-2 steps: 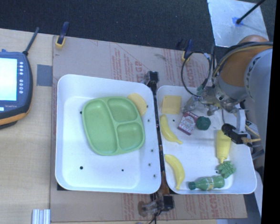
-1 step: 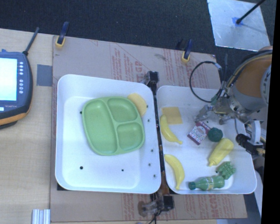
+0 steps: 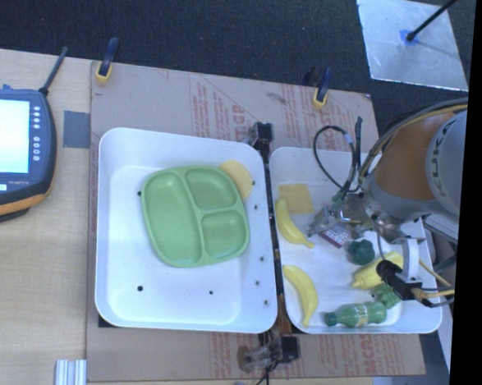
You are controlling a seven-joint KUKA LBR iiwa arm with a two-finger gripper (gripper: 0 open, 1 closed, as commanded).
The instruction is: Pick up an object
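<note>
1. The gripper (image 3: 328, 225) hangs low in the right bin (image 3: 429, 326), near its upper middle, beside a yellow block (image 3: 297, 197). Whether anything sits between its fingers cannot be told from this slant, nor whether they are apart or together.
2. The task names no single object. The candidates nearest the gripper are the upper banana (image 3: 291, 224), just to its left, and a small dark green round piece (image 3: 359, 252), just to its right.
3. These look like hollow plastic toy foods: light, stiff and smooth, so probably slippery under hard pads. None seems fragile.
4. A banana would likely take a grip best across its thick middle, square to its curve; pinched near a tapered end it may squirt out.
5. The green bottle (image 3: 356, 314) lies on its side by the near wall; a grip across the body, not the narrow neck, seems safer, and it may roll.
6. A lower banana (image 3: 301, 292) and another yellow piece (image 3: 371, 275) share the right bin, so room is tight.
7. The left bin (image 3: 175, 310) holds a green divided plate (image 3: 196, 215) with a yellow piece (image 3: 237, 177) at its far edge.
8. Both bins have smooth white floors and low walls; they rest on cardboard (image 3: 190, 102), clamped to the bench.
</note>
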